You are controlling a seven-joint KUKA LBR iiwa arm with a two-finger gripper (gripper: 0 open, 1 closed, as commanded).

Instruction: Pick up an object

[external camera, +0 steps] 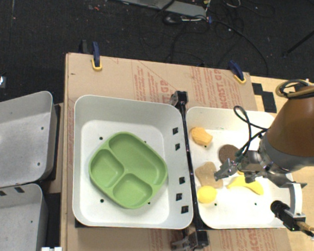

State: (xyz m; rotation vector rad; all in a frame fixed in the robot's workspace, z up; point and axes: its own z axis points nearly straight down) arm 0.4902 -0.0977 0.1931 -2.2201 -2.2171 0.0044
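Note:
In the right bin (236, 221) lie several small items. An orange-yellow lump (201, 136) sits at the far left, with a brown disc (227, 152) beside it. Nearer the front are a tan piece (205, 173), a yellow ball (206, 195) and a yellow banana-shaped piece (248, 184). My gripper (228, 170) hangs over the middle of this bin, between the tan piece and the banana-shaped piece, just below the brown disc. Nothing shows as held in it. The arm's wrist hides part of the bin's right side.
The left bin (84, 143) holds a green divided tray (128, 170). A black divider (184, 163) runs between the two bins. Cables trail from the wrist over the right bin. Grey metal panels (14, 137) lie off the bench to the left.

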